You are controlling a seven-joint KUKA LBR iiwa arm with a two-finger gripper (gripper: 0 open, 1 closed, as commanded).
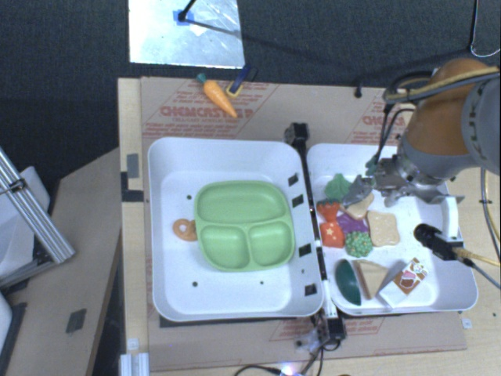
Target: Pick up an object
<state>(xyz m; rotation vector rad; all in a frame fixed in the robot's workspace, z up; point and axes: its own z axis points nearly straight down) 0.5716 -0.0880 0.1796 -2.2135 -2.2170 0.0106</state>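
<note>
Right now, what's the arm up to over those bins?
The arm's hand is low in the right bin, at the pile of toy food by the green leafy piece and the bread slice. Nothing is visibly held between its fingers. The left bin holds a green divided plate and a small pretzel.

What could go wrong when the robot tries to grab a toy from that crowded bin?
1. The toys in the right bin lie packed together, so the gripper may nudge the green broccoli or the bread slice rather than catch one.
2. It hangs close to the divider between the bins, so a toy could be pushed against it or over into the left bin.
</note>
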